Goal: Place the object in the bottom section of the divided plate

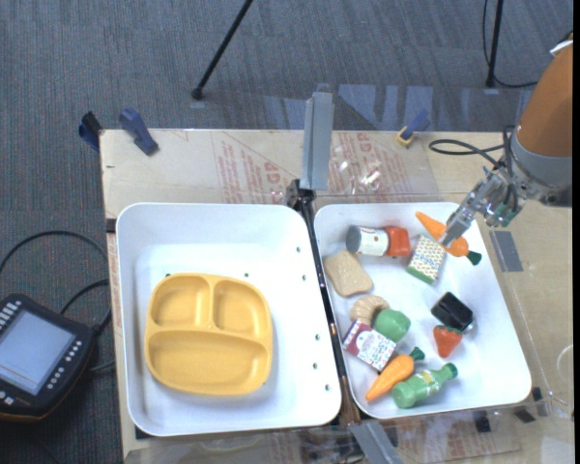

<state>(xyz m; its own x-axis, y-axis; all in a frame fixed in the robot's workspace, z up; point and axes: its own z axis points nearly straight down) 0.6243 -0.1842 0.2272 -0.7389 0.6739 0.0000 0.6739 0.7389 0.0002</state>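
A yellow divided plate [210,332] lies in the left white bin [135,259]; its wide bottom section [208,363] holds nothing. My gripper [461,226] hangs low over the top right of the right bin [507,356], right at an orange toy carrot [431,225] with a green tip. A checkered packet [426,259] lies just below and left of the gripper. The arm's orange band [551,104] comes in from the right edge.
The right bin also holds a white bottle with an orange end [377,242], a bread slice [346,273], a black block [452,310], a green pepper [391,324], a pink box [369,346], a second carrot [391,377] and a green bottle [425,385]. A control pendant [24,351] lies far left.
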